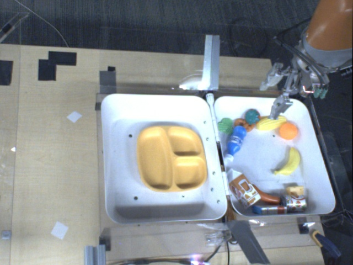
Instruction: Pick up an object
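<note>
Now the hand (282, 105) hangs over the far edge of the right bin (317, 148), its thin fingers pointing down just above the yellow toy (271, 123) that lies beside the orange ball (288, 130); whether those fingers are parted or closed cannot be told from this slant, and nothing can be seen held between them. Above it the grey wrist and the orange band (331, 12) of the arm come in from the upper right. Taking the right bin as the landmark: along its far side, from its inner wall outward, sit a green ball (224, 125), a blue bottle (237, 139) lying at an angle, a teal ball (251, 115), the yellow toy and the orange ball, all close together. Near the middle of the bin, toward its outer wall, lies a banana (290, 162), well apart from the bottle. Along the near side of the bin rest an orange-and-white box (244, 190), tilted, a red tube-like item (268, 198) just beside it, and a small can (295, 204) with a pale block (295, 191) touching or nearly touching it. Directly beside the right bin, sharing its inner wall, stands the left bin (118, 148), which holds a yellow divided tray (170, 157) in its middle. Both bins sit on the pale wooden table (49, 164), where black marks (56, 64) lie far from the right bin.
</note>
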You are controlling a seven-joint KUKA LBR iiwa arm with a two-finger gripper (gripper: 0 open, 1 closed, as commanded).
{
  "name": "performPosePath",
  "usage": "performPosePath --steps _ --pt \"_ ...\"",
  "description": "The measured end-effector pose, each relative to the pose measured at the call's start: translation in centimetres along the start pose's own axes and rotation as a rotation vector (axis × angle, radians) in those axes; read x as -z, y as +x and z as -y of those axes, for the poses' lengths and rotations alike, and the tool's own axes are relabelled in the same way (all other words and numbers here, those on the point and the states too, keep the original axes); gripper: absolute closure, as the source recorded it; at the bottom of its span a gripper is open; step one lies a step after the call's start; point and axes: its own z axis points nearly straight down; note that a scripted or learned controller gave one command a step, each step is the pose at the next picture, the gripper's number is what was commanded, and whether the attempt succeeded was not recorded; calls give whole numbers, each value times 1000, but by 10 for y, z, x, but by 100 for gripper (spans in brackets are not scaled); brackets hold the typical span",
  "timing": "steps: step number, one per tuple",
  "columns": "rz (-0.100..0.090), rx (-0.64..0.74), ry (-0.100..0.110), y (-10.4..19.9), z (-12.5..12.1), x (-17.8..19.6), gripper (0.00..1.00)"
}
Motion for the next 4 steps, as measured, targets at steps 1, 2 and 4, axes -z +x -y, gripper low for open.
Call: performPosePath --steps 1,2,4 --pt "4 149 -4 22 -99 33 0" --pt "6 -21 0 62 -59 100 0" --pt "-10 -459 1 85 -13 -141 0"
